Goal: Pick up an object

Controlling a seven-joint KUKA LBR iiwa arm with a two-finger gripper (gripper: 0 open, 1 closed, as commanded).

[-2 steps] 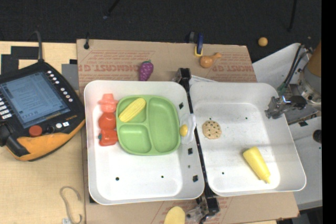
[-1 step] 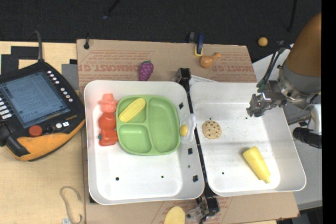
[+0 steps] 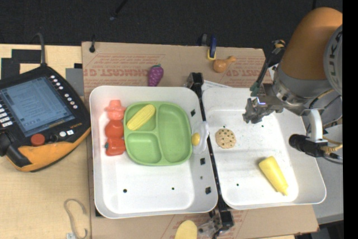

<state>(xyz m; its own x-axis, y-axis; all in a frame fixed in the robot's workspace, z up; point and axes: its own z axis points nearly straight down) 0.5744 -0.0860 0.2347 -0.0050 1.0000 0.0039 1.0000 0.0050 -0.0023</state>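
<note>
The gripper [image 3: 253,115] hangs over the right bin [image 3: 313,190], near its far edge; whether it is parted or together cannot be told, and nothing shows in its grasp. Just toward the bin's left edge from it lies a round cookie [image 3: 225,138]. A yellow cone-shaped toy [image 3: 273,174] lies near the right bin's near right corner. In the left bin [image 3: 145,198] a green divided tray [image 3: 168,143] carries a yellow corn cob [image 3: 140,116] in its far left compartment. A red figure [image 3: 114,129] lies along the tray's left side. A small yellow ball [image 3: 196,139] touches the tray's right rim.
</note>
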